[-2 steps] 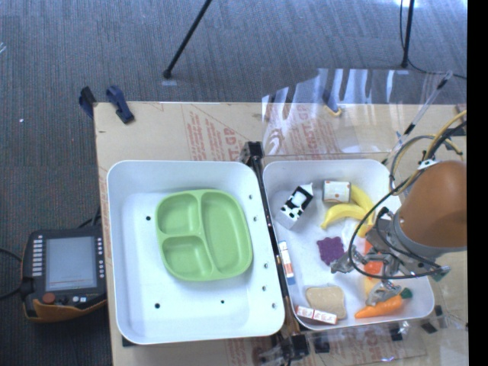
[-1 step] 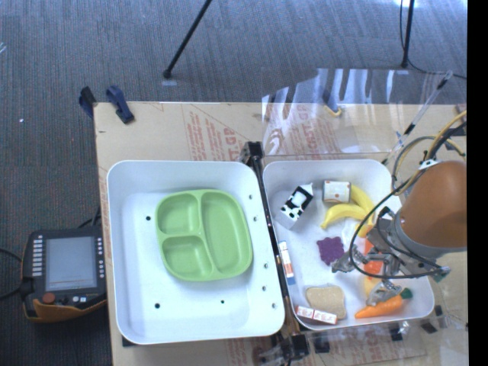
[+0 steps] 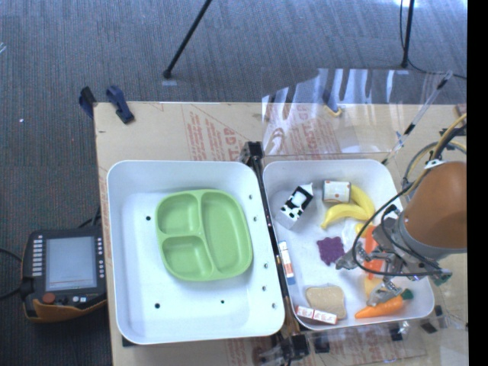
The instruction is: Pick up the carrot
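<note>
The carrot [image 3: 380, 306], orange with a green top pointing right, lies in the front right corner of the right bin [image 3: 328, 163]. My gripper [image 3: 375, 268] hangs just above and behind it, at the end of the grey arm with the orange band [image 3: 441, 203]. The carrot rests on the bin floor, apart from the gripper. The gripper's body covers part of the bin floor and part of another orange item [image 3: 369, 243].
The right bin also holds a banana [image 3: 349, 209], a cow-patterned carton [image 3: 296, 204], a small box [image 3: 335, 191], a purple piece [image 3: 330, 248], a bread slice [image 3: 326, 300] and a red-white packet [image 3: 316, 315]. A green divided plate [image 3: 204, 233] sits in the left bin [image 3: 116, 204].
</note>
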You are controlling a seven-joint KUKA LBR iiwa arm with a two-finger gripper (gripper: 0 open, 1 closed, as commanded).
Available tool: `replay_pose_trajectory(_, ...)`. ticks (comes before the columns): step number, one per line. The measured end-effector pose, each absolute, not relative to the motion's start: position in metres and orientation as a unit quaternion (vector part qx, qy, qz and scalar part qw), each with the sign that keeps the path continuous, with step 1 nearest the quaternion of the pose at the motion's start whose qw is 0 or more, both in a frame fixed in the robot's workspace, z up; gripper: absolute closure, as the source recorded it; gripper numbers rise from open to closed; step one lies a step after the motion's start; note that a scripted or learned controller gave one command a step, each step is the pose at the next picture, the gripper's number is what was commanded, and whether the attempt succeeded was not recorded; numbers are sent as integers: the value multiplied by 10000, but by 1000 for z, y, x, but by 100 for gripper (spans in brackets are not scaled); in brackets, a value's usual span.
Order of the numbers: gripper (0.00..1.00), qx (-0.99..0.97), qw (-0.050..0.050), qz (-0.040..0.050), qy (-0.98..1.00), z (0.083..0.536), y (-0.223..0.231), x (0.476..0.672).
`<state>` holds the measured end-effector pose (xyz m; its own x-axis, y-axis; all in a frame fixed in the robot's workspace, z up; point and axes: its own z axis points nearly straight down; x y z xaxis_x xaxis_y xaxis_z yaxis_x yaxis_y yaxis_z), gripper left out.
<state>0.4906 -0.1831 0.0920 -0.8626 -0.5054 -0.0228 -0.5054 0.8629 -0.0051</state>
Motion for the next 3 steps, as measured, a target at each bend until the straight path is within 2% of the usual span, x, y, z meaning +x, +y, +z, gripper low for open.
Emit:
replay_pose_trajectory(1, 0, -2061, 20, 18, 9785, 88, -158, 557)
replay_pose_trajectory(2, 100, -2047, 40, 29, 9788, 98, -157, 558)
replay_pose_trajectory(3, 100, -3046, 10, 16, 9525, 107, -185, 534)
